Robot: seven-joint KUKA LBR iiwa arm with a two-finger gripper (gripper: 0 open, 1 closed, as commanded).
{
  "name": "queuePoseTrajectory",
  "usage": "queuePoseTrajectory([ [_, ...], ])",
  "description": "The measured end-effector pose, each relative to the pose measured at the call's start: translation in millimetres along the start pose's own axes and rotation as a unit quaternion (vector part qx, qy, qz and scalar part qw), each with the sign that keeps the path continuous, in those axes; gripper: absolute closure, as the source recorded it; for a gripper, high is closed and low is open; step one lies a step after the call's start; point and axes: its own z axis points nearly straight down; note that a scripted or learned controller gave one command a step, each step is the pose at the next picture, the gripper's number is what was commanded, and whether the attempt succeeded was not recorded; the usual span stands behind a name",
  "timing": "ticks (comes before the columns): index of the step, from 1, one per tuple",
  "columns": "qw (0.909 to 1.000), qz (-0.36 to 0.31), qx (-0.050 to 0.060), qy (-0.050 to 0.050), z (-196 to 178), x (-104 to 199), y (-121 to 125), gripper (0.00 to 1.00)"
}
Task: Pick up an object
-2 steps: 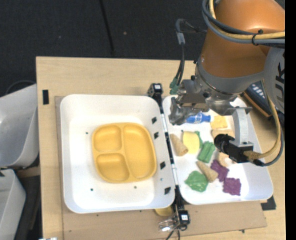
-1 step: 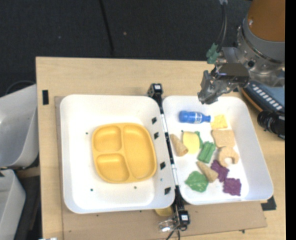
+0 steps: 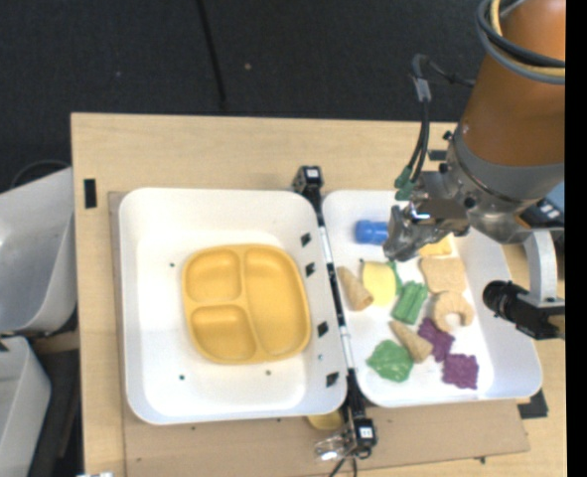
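End effector (image 3: 404,244), grip state unclear, hovers centre-right over yellow toy piece (image 3: 379,282): likely light, rigid, slippery; pinch its narrow sides.

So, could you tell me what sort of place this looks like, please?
Probably a robot lab test bench, not a kitchen: two white bins clipped side by side on a plywood bench, toy food heaped in the right one, and an arm reaching in over it.

Two white bins (image 3: 134,366), one yellow divided plate (image 3: 245,301), and perhaps ten small toy foods (image 3: 409,302).
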Motion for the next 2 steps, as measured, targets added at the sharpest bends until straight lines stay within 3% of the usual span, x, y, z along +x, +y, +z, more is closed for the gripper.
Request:
queuePoseTrajectory([
  [1,0.9999,-0.007,-0.011,0.003,-100.2,78.6,-0.1,1.00],
  [2,1.0000,-0.005,-0.005,0.000,-104.5,73.4,1.0,1.00],
])
